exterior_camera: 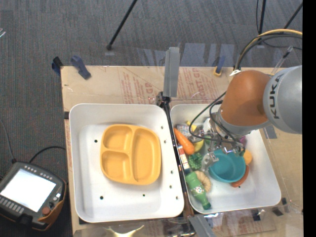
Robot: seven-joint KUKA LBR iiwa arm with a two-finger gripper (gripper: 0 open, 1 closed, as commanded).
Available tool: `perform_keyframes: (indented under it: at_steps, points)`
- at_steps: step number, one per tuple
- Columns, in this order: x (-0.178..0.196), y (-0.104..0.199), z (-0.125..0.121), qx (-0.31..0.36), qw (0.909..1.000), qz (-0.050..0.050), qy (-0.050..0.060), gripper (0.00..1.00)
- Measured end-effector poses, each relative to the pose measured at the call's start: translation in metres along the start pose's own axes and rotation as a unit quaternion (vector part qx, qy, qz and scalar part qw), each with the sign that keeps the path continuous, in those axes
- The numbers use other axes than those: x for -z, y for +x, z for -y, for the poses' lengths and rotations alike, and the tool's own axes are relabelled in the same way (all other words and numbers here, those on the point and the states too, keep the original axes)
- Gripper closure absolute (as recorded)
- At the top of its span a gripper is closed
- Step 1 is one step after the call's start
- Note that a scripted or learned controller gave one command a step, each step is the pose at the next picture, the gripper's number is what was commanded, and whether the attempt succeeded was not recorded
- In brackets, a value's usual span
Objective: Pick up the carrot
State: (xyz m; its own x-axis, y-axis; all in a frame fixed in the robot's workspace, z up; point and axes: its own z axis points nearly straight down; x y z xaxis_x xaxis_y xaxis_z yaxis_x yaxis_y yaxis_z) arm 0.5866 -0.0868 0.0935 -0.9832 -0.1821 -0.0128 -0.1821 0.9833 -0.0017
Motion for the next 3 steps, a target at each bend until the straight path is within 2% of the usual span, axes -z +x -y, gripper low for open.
perform_keyframes:
  at_steps: [1,2,3]
  points:
    - [0.012,-0.003,-0.001,0.002,1.0000,0.004,0.001,1.00]
    - [0.130,0.048,0.046,-0.053,0.9986,-0.001,0.001,1.00]
    - [0.125,0.050,0.044,-0.052,0.9986,-0.006,-0.001,0.00]
